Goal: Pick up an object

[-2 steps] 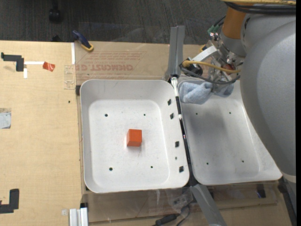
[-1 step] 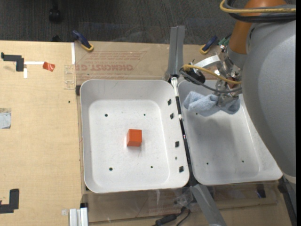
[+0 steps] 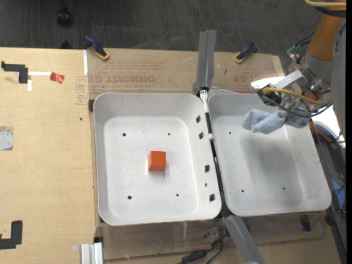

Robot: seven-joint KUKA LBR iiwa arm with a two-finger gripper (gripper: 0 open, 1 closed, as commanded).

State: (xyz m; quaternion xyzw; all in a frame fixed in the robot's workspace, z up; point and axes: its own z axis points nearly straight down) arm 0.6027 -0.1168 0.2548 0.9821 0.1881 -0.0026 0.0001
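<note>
Over the right bin, toward its one o'clock corner, the gripper hangs low with a pale blue cloth bunched beneath and just to its nine o'clock side. The cloth's right end runs up into the dark fingers and seems to hang from them with its far end drooping, so I judge them closed on the cloth, though the pinch point itself is cluttered by cables. An orange block sits alone near the middle of the left bin, well apart from the arm.

If the cloth is the pick, the lift looks underway. To do it well, the arm should rise straight and slowly so the soft fabric does not slide out of a thin pinch. The trailing end should clear the bin wall before any sideways travel.

The bins sit touching side by side on a cardboard sheet, held at twelve o'clock by two clamps. A wooden board lies at nine o'clock, and dark carpet runs along the top.
</note>
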